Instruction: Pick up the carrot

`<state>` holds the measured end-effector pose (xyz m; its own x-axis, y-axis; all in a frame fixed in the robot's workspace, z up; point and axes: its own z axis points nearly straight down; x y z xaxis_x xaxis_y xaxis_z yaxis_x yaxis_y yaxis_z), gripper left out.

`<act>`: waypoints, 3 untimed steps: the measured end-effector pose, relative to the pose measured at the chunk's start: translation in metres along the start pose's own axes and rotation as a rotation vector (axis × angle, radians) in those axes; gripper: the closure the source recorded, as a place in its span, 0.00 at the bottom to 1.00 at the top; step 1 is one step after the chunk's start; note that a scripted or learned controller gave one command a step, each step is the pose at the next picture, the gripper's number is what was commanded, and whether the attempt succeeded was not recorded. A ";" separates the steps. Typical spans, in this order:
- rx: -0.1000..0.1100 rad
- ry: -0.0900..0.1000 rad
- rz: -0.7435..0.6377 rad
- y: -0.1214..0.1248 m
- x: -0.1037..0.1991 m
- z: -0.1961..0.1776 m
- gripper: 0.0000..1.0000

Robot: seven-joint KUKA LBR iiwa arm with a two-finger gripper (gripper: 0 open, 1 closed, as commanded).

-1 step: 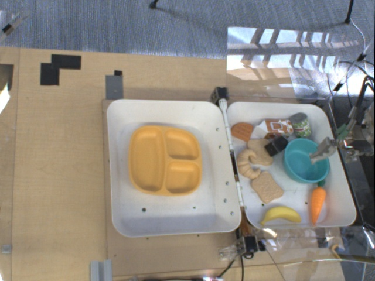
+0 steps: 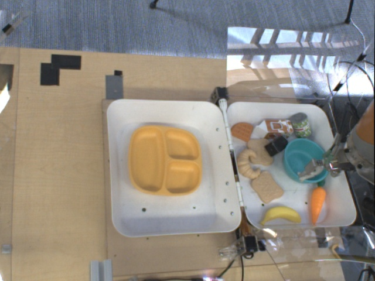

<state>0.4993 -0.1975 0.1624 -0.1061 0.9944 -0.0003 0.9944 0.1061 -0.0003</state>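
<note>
The orange carrot (image 2: 317, 204) lies in the right bin (image 2: 340, 215) near its front right corner, its tip pointing toward the front edge. My gripper (image 2: 312, 171) reaches in from the right and hovers at the right rim of a teal bowl (image 2: 300, 157), just behind the carrot's thick end. A small gap separates the gripper from the carrot. Nothing is visibly held.
The right bin also holds a banana (image 2: 280, 215), a square cracker (image 2: 266, 187), a pastry (image 2: 252, 163), a brown cookie (image 2: 241, 132), a black block (image 2: 275, 145), a can (image 2: 300, 124) and a brown packet (image 2: 278, 125). A yellow divided plate (image 2: 165, 160) sits in the left bin (image 2: 123, 215).
</note>
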 end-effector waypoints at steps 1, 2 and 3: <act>-0.011 -0.005 -0.404 -0.008 -0.007 0.073 0.00; -0.021 0.013 -0.426 0.000 0.005 0.059 1.00; -0.018 0.005 -0.419 -0.003 0.000 0.059 0.00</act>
<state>0.4967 -0.1983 0.1037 -0.5011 0.8654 0.0015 0.8653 0.5010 0.0178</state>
